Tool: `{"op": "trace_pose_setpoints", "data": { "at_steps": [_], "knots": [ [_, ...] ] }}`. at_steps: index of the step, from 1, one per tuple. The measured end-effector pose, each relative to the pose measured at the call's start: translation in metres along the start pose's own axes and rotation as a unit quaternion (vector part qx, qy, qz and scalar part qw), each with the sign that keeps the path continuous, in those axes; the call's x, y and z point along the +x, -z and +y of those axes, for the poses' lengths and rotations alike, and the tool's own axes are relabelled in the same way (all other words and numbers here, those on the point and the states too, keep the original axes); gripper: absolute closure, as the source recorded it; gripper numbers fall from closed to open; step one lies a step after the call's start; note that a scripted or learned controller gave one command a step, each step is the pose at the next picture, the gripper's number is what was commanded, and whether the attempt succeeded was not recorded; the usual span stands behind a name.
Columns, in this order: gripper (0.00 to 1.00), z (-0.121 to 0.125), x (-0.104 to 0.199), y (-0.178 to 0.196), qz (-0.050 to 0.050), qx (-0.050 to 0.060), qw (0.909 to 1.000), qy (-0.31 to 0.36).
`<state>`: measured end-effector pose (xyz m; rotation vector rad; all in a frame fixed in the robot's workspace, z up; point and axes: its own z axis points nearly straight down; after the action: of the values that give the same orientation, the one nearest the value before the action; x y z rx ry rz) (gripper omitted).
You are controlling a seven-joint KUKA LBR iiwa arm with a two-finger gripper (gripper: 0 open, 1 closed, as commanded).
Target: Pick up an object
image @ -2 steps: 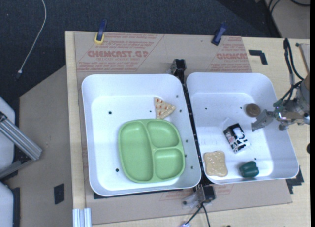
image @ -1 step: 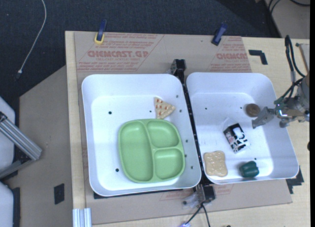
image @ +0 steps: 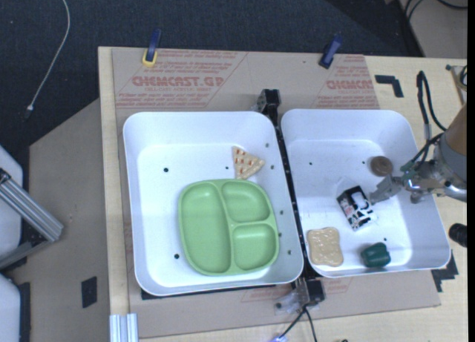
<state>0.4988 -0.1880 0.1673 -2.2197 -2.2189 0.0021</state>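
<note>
My gripper (image: 355, 208) hangs low over the middle of the right bin (image: 326, 129), reaching in from the right. A tan toast-shaped slice (image: 325, 246) lies just below and left of it, near the bin's front wall. A dark green block (image: 375, 255) sits in the front right corner. A small brown disc (image: 381, 165) rests behind the gripper, beside the arm's wrist (image: 415, 179). I see nothing held in the gripper.
The left bin (image: 148, 148) holds a green divided plate (image: 228, 225) and a small pizza-slice toy (image: 246, 162) behind it. Black clamps (image: 268, 100) join the bins at the centre divider. Cables run along the bench's right side.
</note>
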Motion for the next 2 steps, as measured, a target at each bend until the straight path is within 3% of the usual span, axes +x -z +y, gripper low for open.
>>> {"op": "trace_pose_setpoints", "data": {
  "at_steps": [1,2],
  "knots": [
    [0.0,0.0097,0.0048,-0.0534,0.001,0.0,1.0,0.0],
    [0.0,0.0142,0.004,-0.0615,0.0,-0.007,1.0,0.001]
  ]
}}
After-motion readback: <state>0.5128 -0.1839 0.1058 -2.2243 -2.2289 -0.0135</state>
